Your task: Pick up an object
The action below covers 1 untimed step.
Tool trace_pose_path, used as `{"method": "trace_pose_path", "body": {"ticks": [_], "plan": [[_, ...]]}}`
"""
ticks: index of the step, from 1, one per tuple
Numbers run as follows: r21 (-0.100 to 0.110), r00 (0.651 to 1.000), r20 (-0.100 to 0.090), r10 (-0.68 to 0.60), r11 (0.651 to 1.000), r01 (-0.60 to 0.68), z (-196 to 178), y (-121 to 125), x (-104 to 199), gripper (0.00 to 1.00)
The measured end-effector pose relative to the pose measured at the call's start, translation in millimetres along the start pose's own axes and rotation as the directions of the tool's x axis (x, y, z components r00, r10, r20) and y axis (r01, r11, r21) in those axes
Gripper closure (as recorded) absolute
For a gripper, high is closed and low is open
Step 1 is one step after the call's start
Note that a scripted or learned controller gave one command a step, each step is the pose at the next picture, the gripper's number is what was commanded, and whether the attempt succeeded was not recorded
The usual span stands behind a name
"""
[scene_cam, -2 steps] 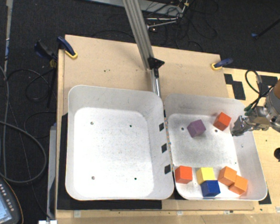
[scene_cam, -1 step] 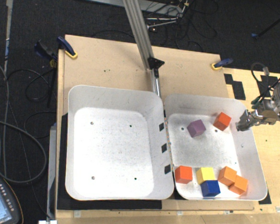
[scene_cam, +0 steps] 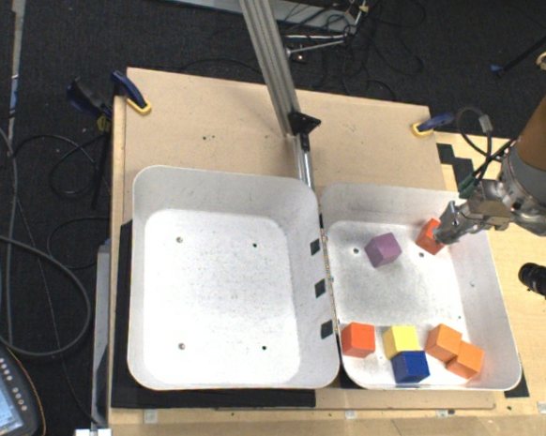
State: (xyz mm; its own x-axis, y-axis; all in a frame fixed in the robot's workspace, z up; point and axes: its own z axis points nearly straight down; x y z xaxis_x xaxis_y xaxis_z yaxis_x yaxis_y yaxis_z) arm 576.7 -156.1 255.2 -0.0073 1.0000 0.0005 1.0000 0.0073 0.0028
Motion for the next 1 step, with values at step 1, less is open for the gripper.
{"method": "trace_pose_path", "body": {"ticks": [1], "plan": [[0.002, 1.000, -0.001, -0.001, 1.000, 0.001, -3.1, 2.8, 56.4, 1.00]]}}
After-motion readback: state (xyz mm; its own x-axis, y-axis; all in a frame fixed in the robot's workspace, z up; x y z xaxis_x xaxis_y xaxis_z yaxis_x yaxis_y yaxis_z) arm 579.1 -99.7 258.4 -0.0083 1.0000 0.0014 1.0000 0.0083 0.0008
